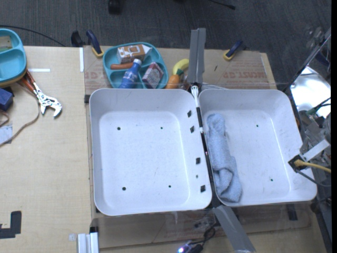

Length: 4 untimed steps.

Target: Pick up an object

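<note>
A pale blue-grey cloth (221, 159) lies crumpled in a long strip inside the right bin (263, 141). It runs along that bin's left wall, from near the back to the front corner. The left bin (142, 146) shows bare white floor with a few small dark holes.
Behind the bins stands a teal tray (111, 67) with toy food and a blue bottle, and a banana (180, 66) lies beside it. A grey post (197, 51) rises between the bins. A wrench (46, 103) lies at the far left. Cables and brackets (310, 159) crowd the right edge.
</note>
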Each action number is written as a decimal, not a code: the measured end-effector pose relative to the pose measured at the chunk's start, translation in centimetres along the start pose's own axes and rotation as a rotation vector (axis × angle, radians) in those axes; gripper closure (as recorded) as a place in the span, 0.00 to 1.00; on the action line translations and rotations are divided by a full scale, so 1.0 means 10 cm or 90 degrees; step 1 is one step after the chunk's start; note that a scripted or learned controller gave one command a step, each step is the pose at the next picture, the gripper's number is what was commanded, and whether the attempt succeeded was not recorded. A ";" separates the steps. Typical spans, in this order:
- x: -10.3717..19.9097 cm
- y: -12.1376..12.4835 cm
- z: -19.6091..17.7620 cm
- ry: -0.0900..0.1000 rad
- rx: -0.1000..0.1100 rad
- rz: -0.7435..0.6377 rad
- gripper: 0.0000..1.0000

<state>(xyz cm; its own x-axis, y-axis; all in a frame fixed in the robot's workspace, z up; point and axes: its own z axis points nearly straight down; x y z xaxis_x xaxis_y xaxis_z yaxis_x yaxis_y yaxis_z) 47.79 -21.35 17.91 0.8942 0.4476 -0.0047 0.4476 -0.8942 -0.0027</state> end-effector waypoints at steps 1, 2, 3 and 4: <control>0.10 -0.21 0.50 0.000 0.001 0.166 1.00; 0.10 -0.21 0.50 0.000 0.001 0.166 0.00; -0.05 0.08 0.11 0.001 0.000 0.168 0.00; -0.05 0.07 0.46 0.000 0.001 0.166 0.00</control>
<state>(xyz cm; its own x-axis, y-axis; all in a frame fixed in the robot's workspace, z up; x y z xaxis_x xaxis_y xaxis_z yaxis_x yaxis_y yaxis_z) 47.63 -22.17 13.29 0.9794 0.2019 -0.0054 0.2018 -0.9794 -0.0033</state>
